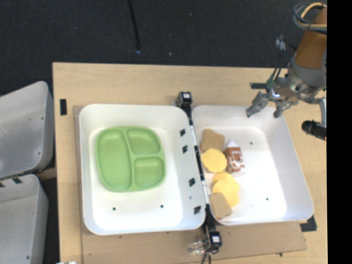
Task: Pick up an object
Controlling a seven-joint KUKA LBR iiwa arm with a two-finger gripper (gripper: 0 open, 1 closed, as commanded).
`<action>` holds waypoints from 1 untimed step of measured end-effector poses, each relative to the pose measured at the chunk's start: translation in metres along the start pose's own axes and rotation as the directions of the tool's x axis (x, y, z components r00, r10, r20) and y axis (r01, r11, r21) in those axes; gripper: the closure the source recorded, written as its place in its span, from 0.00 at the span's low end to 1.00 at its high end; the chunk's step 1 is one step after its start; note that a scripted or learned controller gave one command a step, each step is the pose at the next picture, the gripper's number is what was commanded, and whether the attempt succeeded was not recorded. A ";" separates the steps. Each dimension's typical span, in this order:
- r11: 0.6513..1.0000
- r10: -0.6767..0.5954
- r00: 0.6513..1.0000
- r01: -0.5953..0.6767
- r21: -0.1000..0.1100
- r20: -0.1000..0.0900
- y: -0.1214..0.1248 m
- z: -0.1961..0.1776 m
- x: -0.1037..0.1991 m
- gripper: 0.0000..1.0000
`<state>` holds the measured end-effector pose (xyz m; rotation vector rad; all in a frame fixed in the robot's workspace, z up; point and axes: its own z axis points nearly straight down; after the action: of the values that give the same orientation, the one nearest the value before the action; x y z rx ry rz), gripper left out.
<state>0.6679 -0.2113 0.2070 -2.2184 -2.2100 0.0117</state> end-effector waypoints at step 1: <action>1.000 -0.003 1.000 0.003 -0.015 0.004 0.003 -0.010 0.001 0.00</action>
<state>0.6710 -0.2106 0.2172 -2.2239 -2.2228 -0.0002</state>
